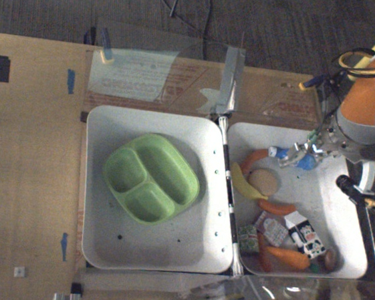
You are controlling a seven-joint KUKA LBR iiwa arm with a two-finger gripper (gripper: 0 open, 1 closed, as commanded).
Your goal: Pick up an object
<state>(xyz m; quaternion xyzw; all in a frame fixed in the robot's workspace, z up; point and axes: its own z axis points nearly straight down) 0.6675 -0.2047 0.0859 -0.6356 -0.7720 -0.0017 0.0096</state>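
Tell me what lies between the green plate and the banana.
In the camera view, the two bins' touching walls run between the green plate and the banana, with bare white bin floor on the plate's side.
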